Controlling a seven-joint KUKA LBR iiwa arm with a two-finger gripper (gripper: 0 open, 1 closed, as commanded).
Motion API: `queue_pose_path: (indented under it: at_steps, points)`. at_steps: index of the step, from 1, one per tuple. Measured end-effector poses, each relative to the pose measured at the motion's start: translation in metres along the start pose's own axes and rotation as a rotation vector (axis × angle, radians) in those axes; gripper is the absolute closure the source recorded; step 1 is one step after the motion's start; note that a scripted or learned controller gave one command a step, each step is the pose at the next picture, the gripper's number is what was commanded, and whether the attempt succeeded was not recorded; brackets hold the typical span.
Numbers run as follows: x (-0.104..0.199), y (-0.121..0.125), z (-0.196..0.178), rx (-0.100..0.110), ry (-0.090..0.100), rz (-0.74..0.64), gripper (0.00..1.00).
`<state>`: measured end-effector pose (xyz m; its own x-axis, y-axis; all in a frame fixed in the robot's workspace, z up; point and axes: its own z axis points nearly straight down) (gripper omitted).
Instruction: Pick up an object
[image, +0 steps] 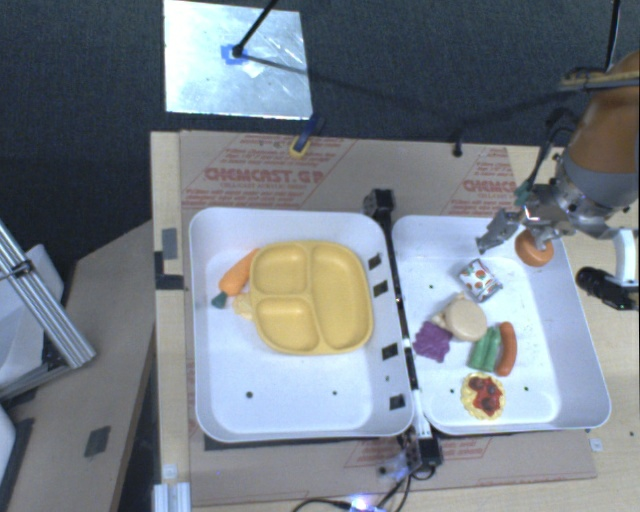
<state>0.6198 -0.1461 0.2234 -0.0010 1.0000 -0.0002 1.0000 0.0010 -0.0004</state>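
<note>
The pincer (515, 229) hangs over the far right part of the right bin (570, 330), fingers spread, grasping nothing. An orange round piece (536, 251) lies just beside it; a small cube (480, 280) lies near.

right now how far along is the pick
Early. The end effector hangs over the right bin's far corner beside an orange round piece, nothing visibly between its fingers. The toy food there, like the purple piece and pizza slice, lies in the bin. Grasping and lifting remain.
</note>
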Motion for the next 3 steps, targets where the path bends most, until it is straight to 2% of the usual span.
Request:
queue_pose_path:
  at_steps: [1, 2, 3]
  points:
    - [-0.004, -0.004, 0.044, 0.001, 0.0, 0.0, 0.0]
    - [0.005, 0.0, 0.092, 0.002, 0.001, -0.003, 0.0]
    - [0.001, 0.005, 0.133, -0.016, -0.007, 0.0, 0.0]
